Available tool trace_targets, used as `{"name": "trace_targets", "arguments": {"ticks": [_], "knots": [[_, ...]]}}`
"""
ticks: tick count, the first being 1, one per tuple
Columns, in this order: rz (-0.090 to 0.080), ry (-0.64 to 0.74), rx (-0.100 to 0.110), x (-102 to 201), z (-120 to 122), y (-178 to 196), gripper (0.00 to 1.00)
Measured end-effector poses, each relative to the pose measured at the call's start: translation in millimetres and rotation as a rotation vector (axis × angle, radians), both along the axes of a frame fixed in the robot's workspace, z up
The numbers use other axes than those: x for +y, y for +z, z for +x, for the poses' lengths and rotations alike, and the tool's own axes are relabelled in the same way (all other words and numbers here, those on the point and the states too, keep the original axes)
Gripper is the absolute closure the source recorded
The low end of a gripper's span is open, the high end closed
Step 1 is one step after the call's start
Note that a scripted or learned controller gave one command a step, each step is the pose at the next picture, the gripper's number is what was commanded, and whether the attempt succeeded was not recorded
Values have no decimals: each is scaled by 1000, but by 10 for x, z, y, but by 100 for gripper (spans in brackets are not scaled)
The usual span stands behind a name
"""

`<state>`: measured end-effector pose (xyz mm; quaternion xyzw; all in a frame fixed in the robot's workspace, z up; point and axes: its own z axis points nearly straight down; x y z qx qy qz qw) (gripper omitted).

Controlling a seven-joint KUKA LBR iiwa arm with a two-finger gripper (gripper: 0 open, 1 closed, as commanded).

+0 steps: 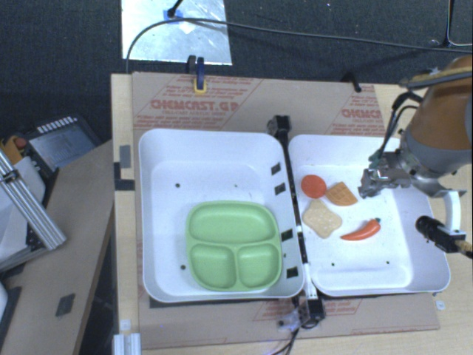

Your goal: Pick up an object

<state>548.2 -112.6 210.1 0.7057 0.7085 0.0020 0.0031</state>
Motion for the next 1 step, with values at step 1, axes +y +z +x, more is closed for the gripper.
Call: {"name": "trace_targets", "arguments": {"ticks": [1], "knots": [[1,0,4,-1,10,139,100]]}}
